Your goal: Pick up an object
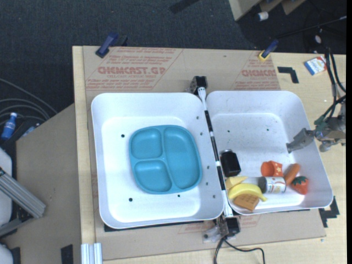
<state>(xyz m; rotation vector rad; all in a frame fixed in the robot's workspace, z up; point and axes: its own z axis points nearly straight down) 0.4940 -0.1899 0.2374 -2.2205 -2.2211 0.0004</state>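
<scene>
The right bin (258, 109) holds its objects bunched along the near edge. A black block (230, 161) lies by the divider. Just in front of it lies a yellow banana (246, 191), resting over a brown piece (247, 203). A small bottle (274, 185) lies on its side to the right of the banana. Behind the bottle is an orange-red piece (270, 168). An orange carrot (292, 171) and a red fruit (300, 185) sit near the right wall.
The left bin (110, 114) holds a blue divided plate (164, 158). A small grey metal part (300, 139) juts over the right bin's right rim, with cables (335, 98) beyond it. Clamps (199, 83) sit on the divider between the bins.
</scene>
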